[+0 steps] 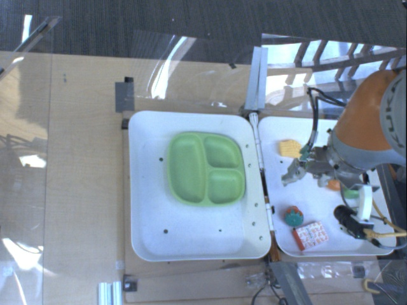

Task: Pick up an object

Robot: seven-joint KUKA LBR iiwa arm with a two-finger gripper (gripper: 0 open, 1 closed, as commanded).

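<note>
right bin [280,170]: gripper [291,173] state unclear; arm hides part of orange object [333,185].

Both bins: white, the left bin [146,234] and the right bin [270,138] alike. Divided tray [205,168] in the left bin: pale green, plain. In the right bin: yellow block [289,149]; teal ball [293,218] with a red top; small box [311,235], red-and-white patterned. Arm [369,122]: grey with an orange band. Bench [76,170]: light wood tone.
</note>
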